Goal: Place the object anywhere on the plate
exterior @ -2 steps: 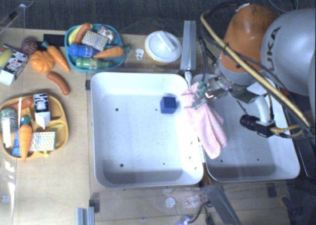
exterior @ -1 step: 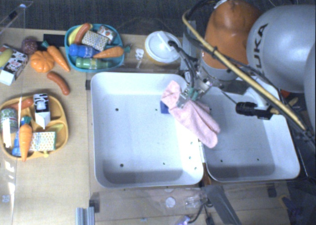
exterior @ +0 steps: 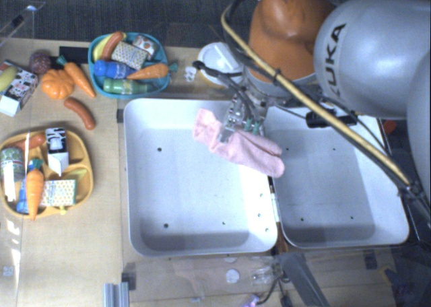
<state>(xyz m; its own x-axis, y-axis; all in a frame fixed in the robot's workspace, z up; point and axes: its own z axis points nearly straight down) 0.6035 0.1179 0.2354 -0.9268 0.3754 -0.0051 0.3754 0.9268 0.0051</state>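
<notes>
A pink cloth hangs over the divide between the left bin and the right bin, its upper end bunched at the left bin's back right. My gripper comes down from the arm at the upper right and is shut on the cloth near the middle of it, with the fabric drooping away on both sides. A white round dish, possibly the plate, sits behind the bins and is partly hidden by the arm's cables.
A blue bowl of toy food stands behind the left bin. A yellow tray with toy food lies at the far left, with a toy pumpkin, carrot and sausage loose nearby. The arm's large body covers the upper right.
</notes>
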